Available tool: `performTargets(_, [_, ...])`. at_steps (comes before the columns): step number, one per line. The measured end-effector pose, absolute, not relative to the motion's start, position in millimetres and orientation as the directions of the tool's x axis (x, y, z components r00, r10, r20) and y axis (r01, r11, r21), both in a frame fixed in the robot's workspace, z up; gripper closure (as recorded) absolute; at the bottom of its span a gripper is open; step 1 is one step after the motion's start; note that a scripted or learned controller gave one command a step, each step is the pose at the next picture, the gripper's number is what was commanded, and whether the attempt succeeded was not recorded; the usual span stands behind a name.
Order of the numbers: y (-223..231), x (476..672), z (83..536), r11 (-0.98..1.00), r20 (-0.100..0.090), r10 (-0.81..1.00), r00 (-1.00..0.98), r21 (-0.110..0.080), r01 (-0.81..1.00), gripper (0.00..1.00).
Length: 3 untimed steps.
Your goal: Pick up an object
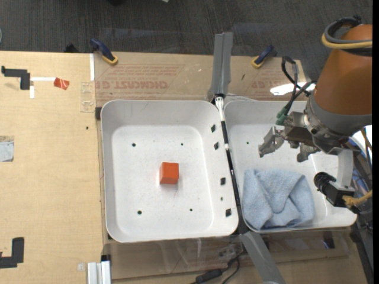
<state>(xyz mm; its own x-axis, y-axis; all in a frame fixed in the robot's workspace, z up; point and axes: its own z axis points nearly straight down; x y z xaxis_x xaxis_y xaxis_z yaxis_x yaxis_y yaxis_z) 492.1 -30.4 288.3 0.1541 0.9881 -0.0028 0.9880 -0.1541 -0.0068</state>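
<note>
My gripper hovers over the right bin, carrying nothing; open or clenched, I cannot tell. Blue cloth lies just below it, orange block well off left. Risk: limp cloth slipping from a shallow pinch

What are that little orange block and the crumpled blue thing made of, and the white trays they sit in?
The orange block looks like matte foam or painted wood: crisp edges, no shine. The blue thing is soft cloth, probably terry towel, judging by its folds and nap. The white trays seem to be smooth moulded plastic, with rounded corners and faint sheen.
</note>
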Motion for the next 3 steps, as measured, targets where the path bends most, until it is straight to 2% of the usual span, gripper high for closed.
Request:
performTargets(1, [13,487.9,402,-0.457,-0.007,0.890,0.456,-0.003,0.890,0.00])
performTargets(2, [80,480.0,439,-0.637,-0.009,0.771,0.637,-0.002,0.771,0.00])
performTargets(3, [14,480.4,439,-0.811,-0.010,0.585,0.811,0.000,0.585,0.00])
